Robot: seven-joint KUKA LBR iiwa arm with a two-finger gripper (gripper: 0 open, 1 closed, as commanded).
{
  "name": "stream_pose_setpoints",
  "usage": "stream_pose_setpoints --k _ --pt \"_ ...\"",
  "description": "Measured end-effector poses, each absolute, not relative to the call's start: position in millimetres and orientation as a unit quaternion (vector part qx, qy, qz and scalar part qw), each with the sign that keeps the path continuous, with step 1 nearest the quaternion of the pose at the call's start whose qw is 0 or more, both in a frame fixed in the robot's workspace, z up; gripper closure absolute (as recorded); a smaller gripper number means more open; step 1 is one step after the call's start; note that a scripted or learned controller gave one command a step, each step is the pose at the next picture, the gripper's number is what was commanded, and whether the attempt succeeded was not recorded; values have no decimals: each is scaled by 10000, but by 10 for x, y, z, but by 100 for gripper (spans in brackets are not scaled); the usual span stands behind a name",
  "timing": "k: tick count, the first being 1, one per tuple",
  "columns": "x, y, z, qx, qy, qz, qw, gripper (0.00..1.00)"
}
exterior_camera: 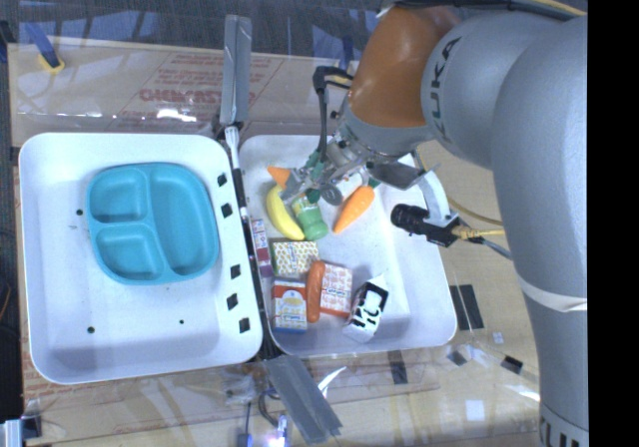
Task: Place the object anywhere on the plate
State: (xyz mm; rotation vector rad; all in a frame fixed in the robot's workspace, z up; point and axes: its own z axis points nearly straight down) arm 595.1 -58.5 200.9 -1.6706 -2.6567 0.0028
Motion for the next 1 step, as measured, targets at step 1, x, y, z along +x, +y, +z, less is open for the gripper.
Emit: stream_pose_setpoints --k 1 --pt "6287 133 2089 -3965 -9180 -2 -11 100"
